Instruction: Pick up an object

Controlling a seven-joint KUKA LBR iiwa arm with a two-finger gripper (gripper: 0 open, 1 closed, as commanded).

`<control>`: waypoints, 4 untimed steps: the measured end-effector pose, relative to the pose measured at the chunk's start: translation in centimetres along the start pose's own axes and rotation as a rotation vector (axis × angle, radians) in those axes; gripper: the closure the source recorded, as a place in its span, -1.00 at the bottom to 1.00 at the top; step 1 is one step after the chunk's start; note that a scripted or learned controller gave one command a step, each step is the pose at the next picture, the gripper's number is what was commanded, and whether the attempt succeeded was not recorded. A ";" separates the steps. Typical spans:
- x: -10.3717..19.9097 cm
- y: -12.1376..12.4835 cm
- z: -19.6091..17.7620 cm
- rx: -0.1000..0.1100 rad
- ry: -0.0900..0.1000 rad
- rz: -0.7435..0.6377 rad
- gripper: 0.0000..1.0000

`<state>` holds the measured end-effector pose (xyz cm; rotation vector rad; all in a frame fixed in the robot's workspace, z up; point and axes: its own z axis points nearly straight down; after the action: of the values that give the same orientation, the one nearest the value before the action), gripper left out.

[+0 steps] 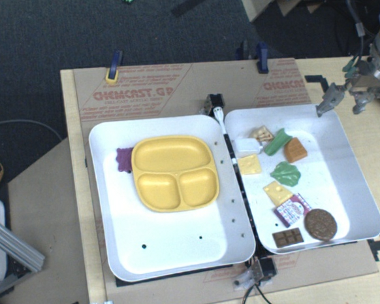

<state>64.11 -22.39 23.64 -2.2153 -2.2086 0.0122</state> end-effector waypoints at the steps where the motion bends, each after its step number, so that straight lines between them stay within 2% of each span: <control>1: 0.1 0.3 -0.9 -0.014 -0.004 -0.003 -1.00; 2: 0.9 -0.3 4.6 -0.009 -0.002 -0.003 -1.00; 3: 1.2 0.6 10.5 -0.009 -0.002 -0.006 -1.00; 4: 1.3 0.9 14.9 -0.018 -0.001 -0.005 -1.00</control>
<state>64.79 -21.05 8.73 -2.2195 -2.2234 -0.0072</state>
